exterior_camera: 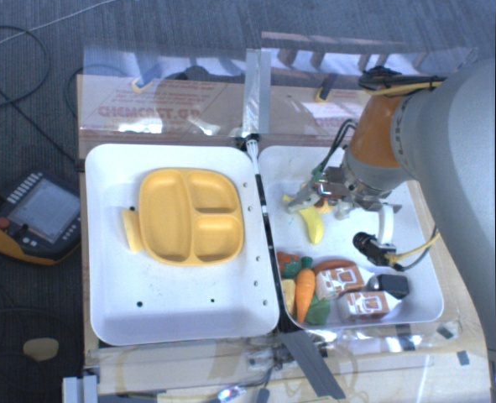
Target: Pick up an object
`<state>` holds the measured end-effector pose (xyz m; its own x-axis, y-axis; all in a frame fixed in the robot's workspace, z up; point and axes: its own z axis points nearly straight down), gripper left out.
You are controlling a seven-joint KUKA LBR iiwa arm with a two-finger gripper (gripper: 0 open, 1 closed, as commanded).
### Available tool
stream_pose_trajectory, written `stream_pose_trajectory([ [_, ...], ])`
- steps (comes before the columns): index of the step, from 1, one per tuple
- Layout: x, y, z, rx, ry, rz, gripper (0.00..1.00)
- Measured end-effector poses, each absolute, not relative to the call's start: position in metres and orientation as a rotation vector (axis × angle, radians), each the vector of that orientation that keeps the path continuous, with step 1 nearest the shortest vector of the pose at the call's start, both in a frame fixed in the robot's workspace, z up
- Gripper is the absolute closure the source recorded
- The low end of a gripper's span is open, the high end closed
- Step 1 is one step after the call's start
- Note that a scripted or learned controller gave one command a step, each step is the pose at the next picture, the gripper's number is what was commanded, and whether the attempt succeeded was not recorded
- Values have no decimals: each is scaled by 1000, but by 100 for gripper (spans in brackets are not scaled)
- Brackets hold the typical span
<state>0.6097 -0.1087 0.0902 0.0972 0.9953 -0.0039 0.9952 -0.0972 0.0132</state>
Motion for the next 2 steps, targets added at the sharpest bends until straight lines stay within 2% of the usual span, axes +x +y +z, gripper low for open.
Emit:
stream_pose_trajectory([
  [1,611,-108,102,2316,2104,10,100],
  [2,622,-67,219,2434,1983,-7,100],
])
